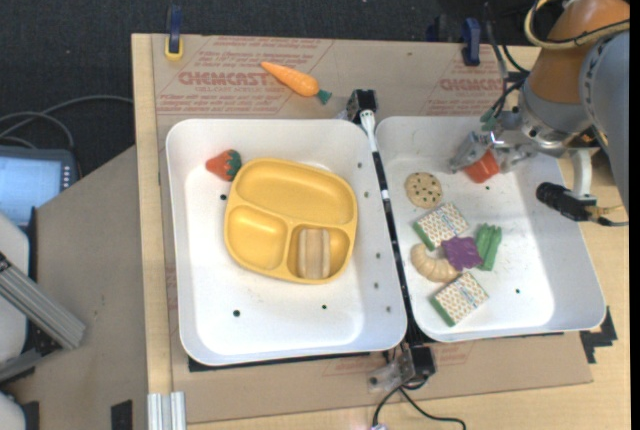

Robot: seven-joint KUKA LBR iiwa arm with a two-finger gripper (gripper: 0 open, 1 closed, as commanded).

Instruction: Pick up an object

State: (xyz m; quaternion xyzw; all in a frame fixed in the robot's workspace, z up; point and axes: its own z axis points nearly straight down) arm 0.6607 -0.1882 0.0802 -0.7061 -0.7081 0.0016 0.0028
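Observation:
My gripper (481,160) is low over the back left part of the right bin (560,308), reaching in from the right. A small red object (483,169) sits between its grey fingertips, and the gripper is shut on it. Just in front lie a round cookie (423,188), a patterned cracker (441,223), a purple piece (462,251), a green piece (488,246), a tan croissant-like piece (432,264) and a second cracker (460,297).
The left bin (200,318) holds a yellow divided plate (285,198) with a beige item (313,253) in one compartment, and a strawberry (224,164) beside it. A carrot (290,78) lies on the bench behind the bins.

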